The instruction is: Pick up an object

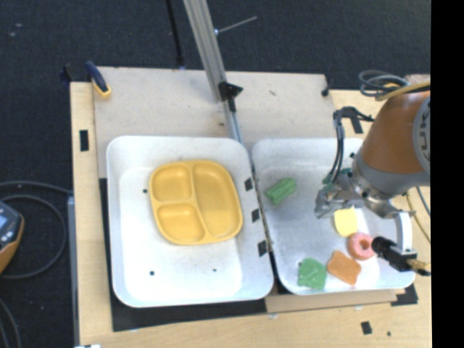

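The pincer [332, 201] hangs low in the right bin [304, 158], just beside the yellow block [346, 222]; whether its fingers are spread or pressed together cannot be told, since the grey wrist hides them. The yellow block lies touching the pink ring [360, 246], with the orange piece [344, 267] and the green square [312, 274] just beyond the ring, toward the bin's near wall. A green bar [280, 190] lies well apart from that cluster. The block looks light, stiff and smooth, probably plastic, so a pinch across its flat opposite sides should hold. The yellow tray [196, 201] sits in the left bin [130, 267].
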Action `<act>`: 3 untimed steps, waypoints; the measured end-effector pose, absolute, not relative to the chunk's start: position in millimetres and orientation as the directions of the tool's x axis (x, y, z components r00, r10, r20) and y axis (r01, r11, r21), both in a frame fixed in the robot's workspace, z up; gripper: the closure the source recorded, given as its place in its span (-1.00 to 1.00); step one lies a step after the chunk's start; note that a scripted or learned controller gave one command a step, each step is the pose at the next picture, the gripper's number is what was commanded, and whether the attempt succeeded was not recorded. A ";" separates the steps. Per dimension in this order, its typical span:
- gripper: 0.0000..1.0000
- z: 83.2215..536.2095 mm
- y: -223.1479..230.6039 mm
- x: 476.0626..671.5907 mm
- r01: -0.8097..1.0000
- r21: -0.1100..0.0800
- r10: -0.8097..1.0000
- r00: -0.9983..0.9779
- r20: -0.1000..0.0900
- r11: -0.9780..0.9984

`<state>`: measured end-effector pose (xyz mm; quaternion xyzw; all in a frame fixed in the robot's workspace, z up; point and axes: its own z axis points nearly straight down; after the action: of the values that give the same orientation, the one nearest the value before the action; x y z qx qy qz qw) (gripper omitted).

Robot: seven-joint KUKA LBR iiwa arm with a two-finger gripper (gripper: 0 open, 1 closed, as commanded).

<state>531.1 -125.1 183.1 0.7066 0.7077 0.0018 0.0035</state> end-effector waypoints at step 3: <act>1.00 245.4 -73.9 534.8 1.000 0.001 1.000 -0.008 0.001 0.008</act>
<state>534.8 -73.9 245.4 0.7044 0.7098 0.0008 0.0002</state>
